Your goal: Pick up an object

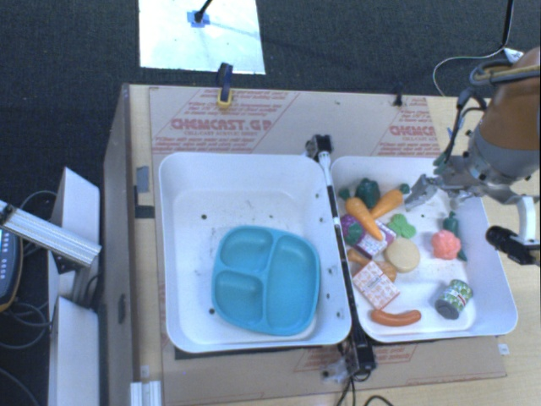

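Blue tray in a white bin — orange carrot, pink ball, red-checked box.

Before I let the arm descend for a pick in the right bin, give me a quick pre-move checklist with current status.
1. Gripper is above the right bin, near its far side: ok.
2. Finger state readable: cannot tell.
3. Graspable targets present: ok; carrot, pink item, can and sausage lie in the bin.
4. Isolated target available: ok; the can and sausage sit apart from the clutter.
5. Left bin holds a blue tray, away from the arm: ok.
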Controlling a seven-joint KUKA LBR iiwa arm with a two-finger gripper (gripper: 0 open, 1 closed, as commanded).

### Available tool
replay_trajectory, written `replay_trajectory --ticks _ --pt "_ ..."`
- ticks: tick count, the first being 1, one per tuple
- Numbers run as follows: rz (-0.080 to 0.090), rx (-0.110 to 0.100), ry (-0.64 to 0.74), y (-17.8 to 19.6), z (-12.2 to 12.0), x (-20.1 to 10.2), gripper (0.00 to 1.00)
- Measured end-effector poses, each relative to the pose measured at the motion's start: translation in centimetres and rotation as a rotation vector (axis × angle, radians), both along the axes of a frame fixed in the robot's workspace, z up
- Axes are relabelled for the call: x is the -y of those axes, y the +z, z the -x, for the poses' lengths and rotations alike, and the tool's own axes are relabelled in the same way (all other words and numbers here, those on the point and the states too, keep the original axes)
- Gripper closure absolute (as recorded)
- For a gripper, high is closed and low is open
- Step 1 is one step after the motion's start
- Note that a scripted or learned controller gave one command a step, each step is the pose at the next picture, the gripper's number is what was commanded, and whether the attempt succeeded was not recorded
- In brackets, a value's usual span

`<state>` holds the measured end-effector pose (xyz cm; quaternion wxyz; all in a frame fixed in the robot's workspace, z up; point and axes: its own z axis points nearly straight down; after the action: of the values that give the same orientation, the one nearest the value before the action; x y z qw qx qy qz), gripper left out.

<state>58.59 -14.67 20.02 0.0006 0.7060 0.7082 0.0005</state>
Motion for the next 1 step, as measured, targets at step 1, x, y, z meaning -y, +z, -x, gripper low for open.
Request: replay_trajectory --ticks 1 --pt "-0.001 -0.001 0.001 -5.46 -3.29 -3.92 0.0"
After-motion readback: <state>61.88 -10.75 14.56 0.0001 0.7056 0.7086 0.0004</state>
